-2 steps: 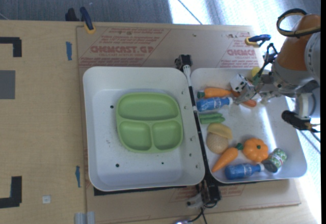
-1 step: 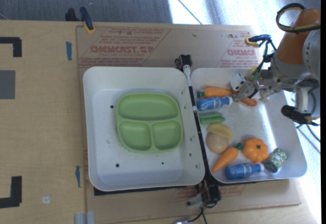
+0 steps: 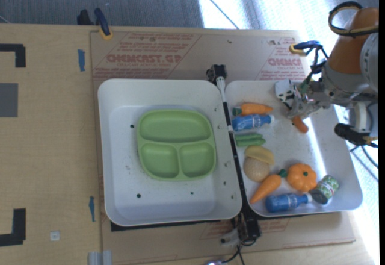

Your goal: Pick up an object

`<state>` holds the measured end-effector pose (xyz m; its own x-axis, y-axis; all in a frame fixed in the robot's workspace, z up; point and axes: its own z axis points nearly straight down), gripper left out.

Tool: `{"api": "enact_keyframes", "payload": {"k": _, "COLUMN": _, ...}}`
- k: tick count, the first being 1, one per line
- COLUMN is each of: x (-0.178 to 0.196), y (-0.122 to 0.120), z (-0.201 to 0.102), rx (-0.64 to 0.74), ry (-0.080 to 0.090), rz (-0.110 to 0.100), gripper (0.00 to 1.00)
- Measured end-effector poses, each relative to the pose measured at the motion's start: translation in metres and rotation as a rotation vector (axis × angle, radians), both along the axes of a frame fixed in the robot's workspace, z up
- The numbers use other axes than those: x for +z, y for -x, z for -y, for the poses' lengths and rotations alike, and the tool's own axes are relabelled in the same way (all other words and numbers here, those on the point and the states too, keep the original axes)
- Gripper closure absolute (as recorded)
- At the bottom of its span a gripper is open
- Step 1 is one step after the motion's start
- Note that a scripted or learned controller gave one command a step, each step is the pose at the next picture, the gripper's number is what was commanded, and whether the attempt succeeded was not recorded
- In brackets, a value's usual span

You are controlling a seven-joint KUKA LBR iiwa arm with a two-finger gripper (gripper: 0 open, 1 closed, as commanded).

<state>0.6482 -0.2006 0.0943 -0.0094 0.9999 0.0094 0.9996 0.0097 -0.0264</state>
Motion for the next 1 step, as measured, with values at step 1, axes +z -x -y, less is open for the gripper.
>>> {"api": "enact_keyframes", "payload": {"k": 1, "x": 0.0881, "y": 0.0163, "z": -0.0427, "rx": -0.007, "ry": 0.009, "rz": 0.028, "gripper": 1.0}}
